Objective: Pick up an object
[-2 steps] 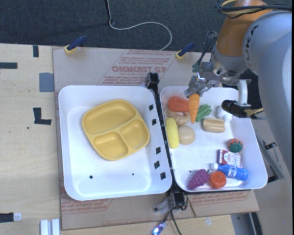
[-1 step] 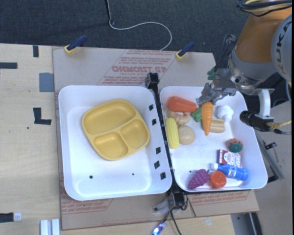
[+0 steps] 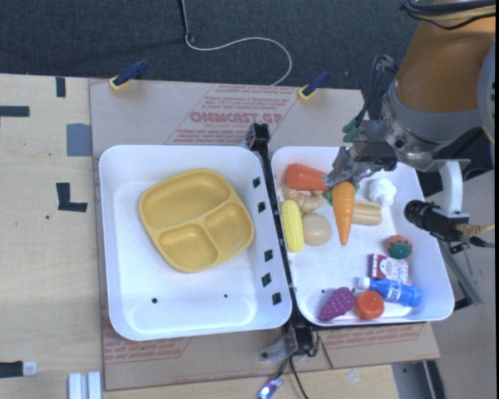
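Observation:
My gripper hangs over the upper part of the right bin, just above the green top of an orange carrot that lies pointing toward the front. The carrot's top touches or nearly touches the gripper, and I cannot tell whether it is held. A red pepper lies just left of the gripper. A yellow corn cob and a pale round potato lie left of the carrot. A white piece and a beige roll lie to its right.
At the front of the right bin are purple grapes, an orange ball, a blue bottle, a red carton and a small red fruit. The left bin holds a yellow divided plate. A black divider runs between the bins.

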Robot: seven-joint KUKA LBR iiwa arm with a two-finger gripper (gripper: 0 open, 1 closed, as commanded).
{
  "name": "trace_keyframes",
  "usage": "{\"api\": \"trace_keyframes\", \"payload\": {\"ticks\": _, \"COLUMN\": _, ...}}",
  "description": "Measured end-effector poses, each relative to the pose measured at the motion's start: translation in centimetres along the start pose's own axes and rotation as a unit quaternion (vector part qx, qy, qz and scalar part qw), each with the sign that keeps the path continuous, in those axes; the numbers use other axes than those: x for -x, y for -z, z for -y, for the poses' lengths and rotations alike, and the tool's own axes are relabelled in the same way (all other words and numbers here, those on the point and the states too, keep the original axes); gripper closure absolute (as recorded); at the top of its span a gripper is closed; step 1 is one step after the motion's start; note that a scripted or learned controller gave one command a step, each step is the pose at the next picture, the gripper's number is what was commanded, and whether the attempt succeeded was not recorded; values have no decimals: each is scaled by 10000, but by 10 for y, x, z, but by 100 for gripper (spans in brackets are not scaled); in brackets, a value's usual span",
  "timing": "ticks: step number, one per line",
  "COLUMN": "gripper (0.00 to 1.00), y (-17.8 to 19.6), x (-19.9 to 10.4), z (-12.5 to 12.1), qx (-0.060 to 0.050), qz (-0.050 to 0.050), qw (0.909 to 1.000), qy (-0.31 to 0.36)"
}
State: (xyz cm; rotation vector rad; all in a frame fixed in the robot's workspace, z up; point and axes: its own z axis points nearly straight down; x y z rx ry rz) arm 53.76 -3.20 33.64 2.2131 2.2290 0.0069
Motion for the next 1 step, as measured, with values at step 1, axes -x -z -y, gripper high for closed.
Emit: {"api": "trace_keyframes", "payload": {"ticks": 1, "gripper": 100, "y": 18, "x": -54, "z": 56, "qx": -33, "qz": 4, "qw": 10000, "qy": -1}}
